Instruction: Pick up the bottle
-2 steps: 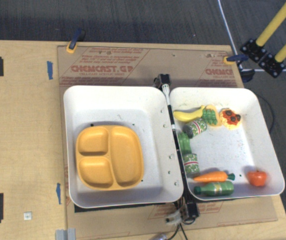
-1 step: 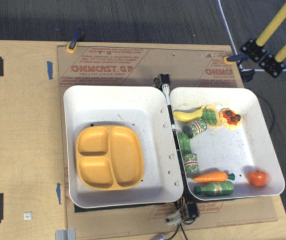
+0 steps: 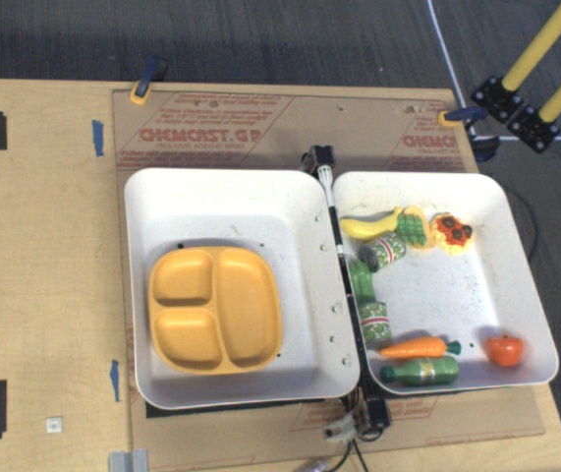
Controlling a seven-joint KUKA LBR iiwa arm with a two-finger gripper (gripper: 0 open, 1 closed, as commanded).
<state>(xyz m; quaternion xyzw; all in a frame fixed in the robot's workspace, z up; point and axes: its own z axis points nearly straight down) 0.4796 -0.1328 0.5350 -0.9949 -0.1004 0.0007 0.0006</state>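
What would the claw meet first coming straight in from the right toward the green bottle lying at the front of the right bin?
Probably the right white bin's raised rim, then the small red round toy before the green bottle; height is unclear, so a higher path may clear both.

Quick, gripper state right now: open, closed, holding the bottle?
Gripper: cannot be told.
The green bottle lies loose in the right bin, beside the carrot.

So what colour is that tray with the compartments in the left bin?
The tray is yellow-orange all over, seen plainly in the camera view.
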